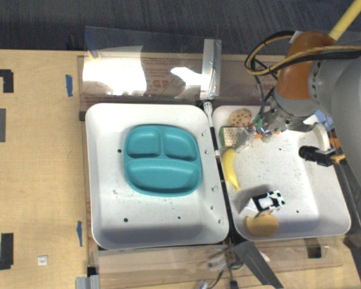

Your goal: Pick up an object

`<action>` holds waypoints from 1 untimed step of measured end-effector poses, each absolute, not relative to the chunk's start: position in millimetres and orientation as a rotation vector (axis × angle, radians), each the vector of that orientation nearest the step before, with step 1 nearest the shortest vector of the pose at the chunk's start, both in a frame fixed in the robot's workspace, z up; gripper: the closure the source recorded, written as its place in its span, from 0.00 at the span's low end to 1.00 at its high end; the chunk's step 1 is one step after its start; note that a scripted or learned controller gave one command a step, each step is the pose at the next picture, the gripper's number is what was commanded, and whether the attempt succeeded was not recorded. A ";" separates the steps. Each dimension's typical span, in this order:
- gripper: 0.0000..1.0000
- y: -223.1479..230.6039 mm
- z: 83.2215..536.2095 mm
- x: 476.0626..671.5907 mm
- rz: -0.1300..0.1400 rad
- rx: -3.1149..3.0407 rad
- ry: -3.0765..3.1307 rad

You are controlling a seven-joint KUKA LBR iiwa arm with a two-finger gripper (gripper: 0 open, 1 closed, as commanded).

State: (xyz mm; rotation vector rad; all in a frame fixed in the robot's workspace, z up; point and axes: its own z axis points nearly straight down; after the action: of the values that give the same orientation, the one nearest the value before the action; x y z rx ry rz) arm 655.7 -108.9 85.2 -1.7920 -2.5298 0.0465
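- The arm [325, 77] reaches in from the right, wrist bent down over the right bin's [301, 218] far left corner.
- The gripper [260, 128] hangs near the cookie [239, 117] and grater [231, 137]; jaw state cannot be told.
- Banana [230, 168] lies along the bin's left wall.

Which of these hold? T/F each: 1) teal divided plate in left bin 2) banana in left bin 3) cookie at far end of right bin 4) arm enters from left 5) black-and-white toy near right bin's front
1) True: the teal divided plate lies in the left bin.
2) False: the banana lies in the right bin, along its left wall.
3) True: the cookie sits at the far end.
4) False: the arm reaches in from the right.
5) True: the black-and-white toy is near the front.
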 end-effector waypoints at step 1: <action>0.00 -116.9 84.0 658.9 0.025 -1.883 -2.464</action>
State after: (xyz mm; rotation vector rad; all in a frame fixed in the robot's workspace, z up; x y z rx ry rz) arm 658.9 -116.9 84.0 -1.8832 -2.4637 0.0251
